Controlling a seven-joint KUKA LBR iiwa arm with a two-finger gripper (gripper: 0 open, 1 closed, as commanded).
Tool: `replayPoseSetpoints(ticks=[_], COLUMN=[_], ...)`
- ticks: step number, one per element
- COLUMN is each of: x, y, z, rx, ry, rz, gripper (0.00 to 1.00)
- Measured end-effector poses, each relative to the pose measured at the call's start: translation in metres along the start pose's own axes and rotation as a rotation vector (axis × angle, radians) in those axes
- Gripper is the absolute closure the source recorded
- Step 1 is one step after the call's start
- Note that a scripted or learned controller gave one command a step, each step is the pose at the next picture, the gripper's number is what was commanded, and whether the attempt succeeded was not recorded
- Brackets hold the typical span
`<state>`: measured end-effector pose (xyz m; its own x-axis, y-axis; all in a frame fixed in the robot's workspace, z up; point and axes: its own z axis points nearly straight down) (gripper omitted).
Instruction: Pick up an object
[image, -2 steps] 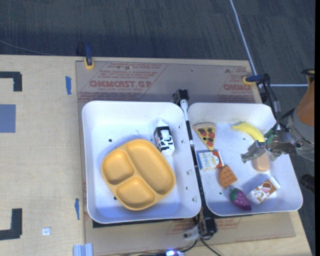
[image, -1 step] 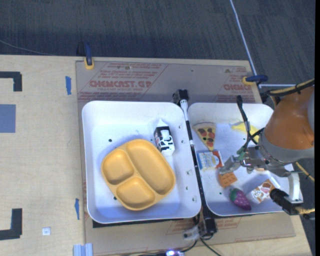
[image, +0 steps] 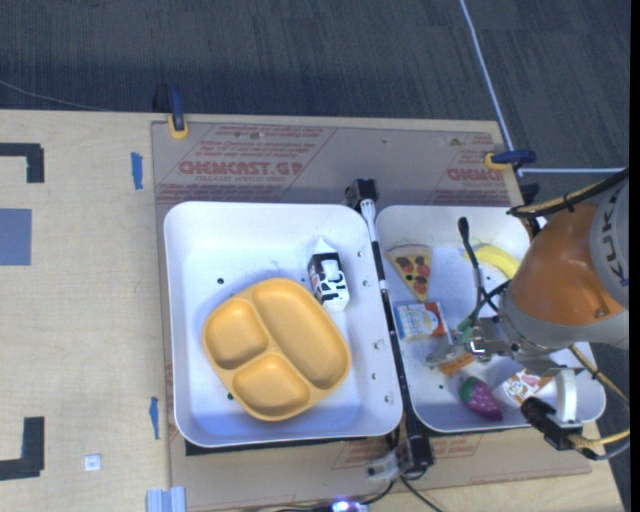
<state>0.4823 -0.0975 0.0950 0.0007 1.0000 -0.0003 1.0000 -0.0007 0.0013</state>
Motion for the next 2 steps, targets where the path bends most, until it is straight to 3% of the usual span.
replayPoseSetpoints(ticks=[1,2], x=[0.000,0.074], y=[0.001,0.055], z=[-0.010,-0.090], rx=[-0.003,0.000], ry=[-0.001,0.001], rz=[0.001,-0.002], gripper=[1.00,1.00])
